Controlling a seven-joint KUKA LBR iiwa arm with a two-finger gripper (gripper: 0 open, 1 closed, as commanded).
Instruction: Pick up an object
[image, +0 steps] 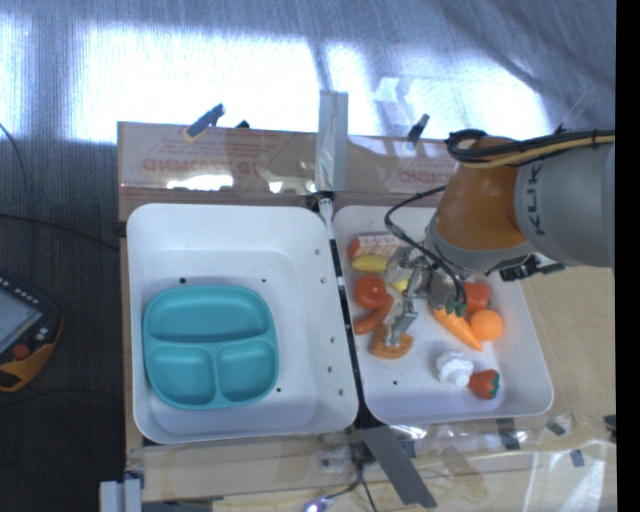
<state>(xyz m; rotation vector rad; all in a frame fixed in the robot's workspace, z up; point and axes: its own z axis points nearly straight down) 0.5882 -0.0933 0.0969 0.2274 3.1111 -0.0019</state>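
Observation:
My gripper (403, 318) hangs low over the middle of the right bin (520, 395), among several toy foods. Just below it lies an orange-brown piece (392, 348). To its left are a red tomato (371, 291) and a red sausage-like piece (366, 323). A yellow piece (369, 264) lies further back. A carrot (456, 323), an orange ball (486, 326) and a red piece (478, 295) sit to its right. Nothing is visibly lifted off the bin floor.
A white piece (453, 370) and a strawberry (484, 383) lie near the right bin's front. The left bin (230, 235) holds a teal divided plate (210, 345). The ridge between the bins (342, 300) runs just left of the foods. A handheld controller (20, 340) lies at far left.

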